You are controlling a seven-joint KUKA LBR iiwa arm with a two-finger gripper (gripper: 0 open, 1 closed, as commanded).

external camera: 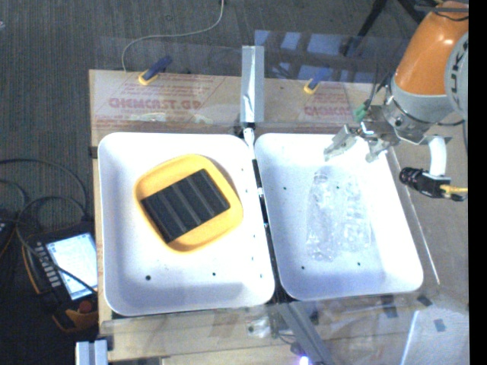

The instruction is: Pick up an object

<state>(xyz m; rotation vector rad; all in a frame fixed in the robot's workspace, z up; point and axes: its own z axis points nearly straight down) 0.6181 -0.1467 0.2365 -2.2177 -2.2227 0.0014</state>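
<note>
Overhead at upper right, reaching in on the grey arm with orange band [432, 48]: two-finger gripper [356, 149], fingers spread apart, holding nothing, above the right white bin's [289, 272] far edge. Below it, flat in mid-bin: crinkled clear plastic bag [336, 213]. Across, in left white bin [122, 280]: yellow rounded-square dish with black ribbed insert [189, 201].

Dark grey carpet floor [61, 21] surrounds the wooden desk [183, 101]. Far left of the claw [356, 144], black cables [30, 181] lie by a lit handheld screen [65, 261].
</note>
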